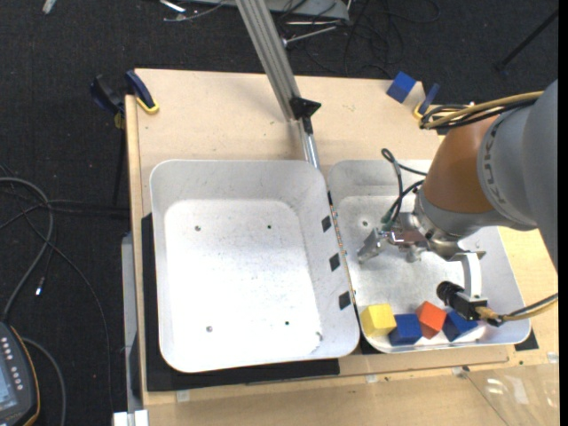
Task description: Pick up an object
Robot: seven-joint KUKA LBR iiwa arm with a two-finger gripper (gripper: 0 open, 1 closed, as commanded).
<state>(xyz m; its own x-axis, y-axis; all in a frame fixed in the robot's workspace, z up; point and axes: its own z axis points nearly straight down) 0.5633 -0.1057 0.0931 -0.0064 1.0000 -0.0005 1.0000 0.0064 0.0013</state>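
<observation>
Worktop (222,114) of light wood fills mid frame, two white bins on it. Left bin (169,185) sits left of centre, right bin (355,180) at right. Arm (497,167) enters from right edge, over right bin. End effector (383,242) hangs above right bin's middle, finger spacing cannot be told. Along right bin's lower rim: yellow block (379,318), blue block (406,328), orange block (431,318), second blue block (461,327), close together. Another blue block (402,85) lies on worktop, upper right.
</observation>
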